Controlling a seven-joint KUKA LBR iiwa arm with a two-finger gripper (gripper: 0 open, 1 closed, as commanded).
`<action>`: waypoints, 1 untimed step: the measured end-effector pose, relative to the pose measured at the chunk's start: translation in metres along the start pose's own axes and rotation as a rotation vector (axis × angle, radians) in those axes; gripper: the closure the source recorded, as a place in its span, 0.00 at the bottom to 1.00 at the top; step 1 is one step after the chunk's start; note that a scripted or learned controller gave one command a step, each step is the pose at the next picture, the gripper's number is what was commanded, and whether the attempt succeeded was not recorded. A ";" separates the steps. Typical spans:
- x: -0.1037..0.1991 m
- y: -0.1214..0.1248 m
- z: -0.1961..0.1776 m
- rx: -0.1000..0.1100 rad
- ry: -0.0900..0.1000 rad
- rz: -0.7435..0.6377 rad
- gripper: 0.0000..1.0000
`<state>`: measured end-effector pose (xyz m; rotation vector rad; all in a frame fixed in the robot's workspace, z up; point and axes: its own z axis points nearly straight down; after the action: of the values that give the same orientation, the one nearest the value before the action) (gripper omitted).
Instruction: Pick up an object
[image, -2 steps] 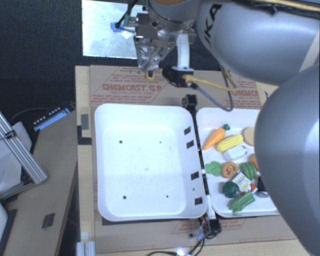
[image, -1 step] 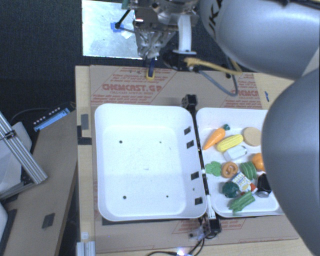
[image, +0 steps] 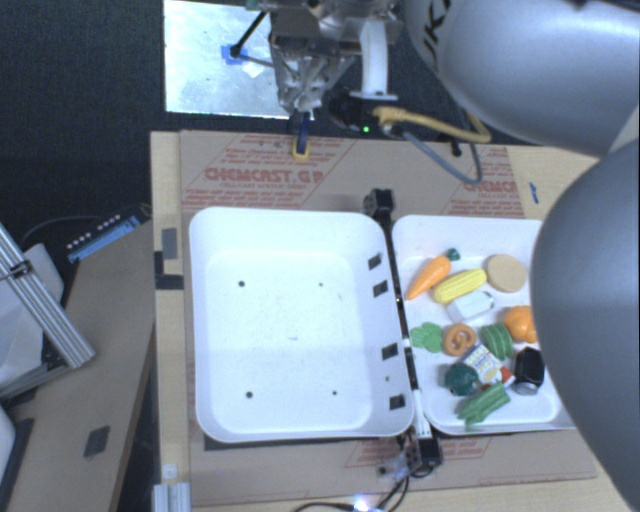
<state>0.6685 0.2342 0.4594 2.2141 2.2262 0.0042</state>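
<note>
Hanging above the far edge of the bench (image: 300, 170), well apart from both bins, the end effector (image: 300, 100) points down; whether it is spread or closed cannot be told. Toy foods crowd the right bin (image: 420, 235): carrot (image: 431, 274), corn (image: 458, 286), round biscuit (image: 506, 272), orange (image: 519, 322), green pieces. Beside it, the left bin (image: 290, 320) offers broad open floor inside its rim.

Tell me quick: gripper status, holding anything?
Gripper: up beyond the bins' far edge, away from the toys; cannot tell whether it is open, and nothing visible in it.
</note>
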 end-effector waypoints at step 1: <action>0.000 0.000 -0.015 0.000 0.000 -0.001 1.00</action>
<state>0.6685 0.2342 0.4745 2.2131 2.2271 0.0039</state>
